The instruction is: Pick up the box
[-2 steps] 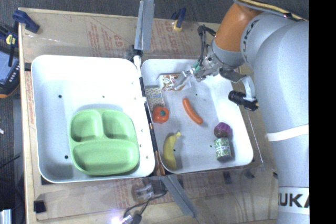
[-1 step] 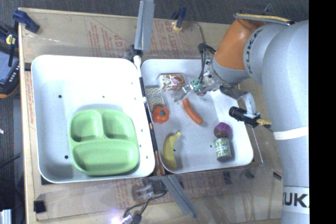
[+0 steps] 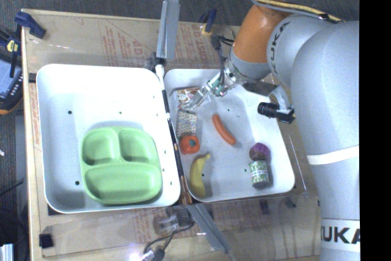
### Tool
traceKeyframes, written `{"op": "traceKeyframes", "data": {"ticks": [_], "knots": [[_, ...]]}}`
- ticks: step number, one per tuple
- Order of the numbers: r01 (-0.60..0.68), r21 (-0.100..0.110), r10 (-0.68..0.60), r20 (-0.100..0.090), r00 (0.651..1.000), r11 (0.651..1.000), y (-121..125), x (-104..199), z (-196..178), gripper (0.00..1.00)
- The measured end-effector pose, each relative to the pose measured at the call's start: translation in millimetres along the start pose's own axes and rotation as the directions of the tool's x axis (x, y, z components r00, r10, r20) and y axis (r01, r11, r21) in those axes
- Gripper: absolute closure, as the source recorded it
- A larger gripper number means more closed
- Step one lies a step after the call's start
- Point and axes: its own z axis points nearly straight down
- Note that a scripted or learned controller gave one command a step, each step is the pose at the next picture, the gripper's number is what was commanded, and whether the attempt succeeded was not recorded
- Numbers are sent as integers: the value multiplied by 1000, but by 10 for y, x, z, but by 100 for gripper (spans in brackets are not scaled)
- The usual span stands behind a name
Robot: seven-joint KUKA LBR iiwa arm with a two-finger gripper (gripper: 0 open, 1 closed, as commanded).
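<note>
Jaws of the metal two-finger gripper (image 3: 197, 96) hang over the top end of the flat patterned cardboard box (image 3: 187, 116); whether they are spread or pinched I cannot tell. That box lies along the left wall of the right white bin (image 3: 278, 150), near frame centre. Pressed against the wall, it may give a finger no room. An orange tomato-like toy (image 3: 189, 144) touches its lower end and could get nudged.
</note>
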Motion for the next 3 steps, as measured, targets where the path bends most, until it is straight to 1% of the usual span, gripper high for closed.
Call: {"op": "traceKeyframes", "data": {"ticks": [1, 2, 3], "knots": [[48, 2, -48, 12, 999, 999, 78, 230, 92, 0], [-112, 2, 112, 24, 993, 994, 43, 531, 64, 0], [-412, -2, 412, 11, 911, 911, -453, 978, 113, 0]]}}
